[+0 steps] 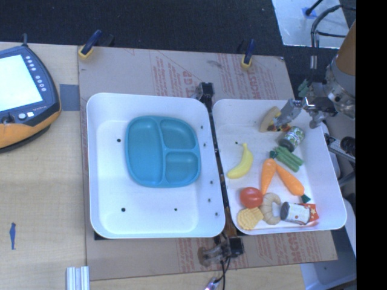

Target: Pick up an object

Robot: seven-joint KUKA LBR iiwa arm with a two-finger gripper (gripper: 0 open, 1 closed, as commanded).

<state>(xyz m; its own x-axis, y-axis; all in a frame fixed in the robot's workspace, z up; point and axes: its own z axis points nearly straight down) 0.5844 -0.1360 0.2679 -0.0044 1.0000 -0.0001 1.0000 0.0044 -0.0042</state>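
Landmark: the black hinge clamp (206,91) at the top of the seam between the two bins; places below are told from it.

Far left: a teach pendant (24,95), orange and grey with a pale screen, well left of the clamp on the bare bench.

Left bin (103,162): just left of and below the clamp. It bears a blue divided plate (162,151), lying flat, three compartments, nothing in them.

Right bin (326,162): just right of and below the clamp. All the toy food is here.

Banana (240,162): nearest the seam, below and right of the clamp.

Lower cluster: tomato (250,196), cracker (249,218), pretzel (271,208) and a small carton (299,212), touching or close, farthest below the clamp.

Mid-bin: two carrots (284,177) side by side, a green pod (286,157) across their tops, a small can (292,138) above that.

Top right corner: a tan wedge (269,119), maybe bread, with a small coloured piece beside it I cannot identify.

Gripper (300,115): right of the clamp, over the bin's upper right corner, just beside the wedge and above the can. Jaws look spread, one finger either side of a gap, nothing seen between them.

Progress: by my reading, early. Arm is over the objects but nothing is gripped or lifted. Left to do: settle on a piece, close, raise it clear.
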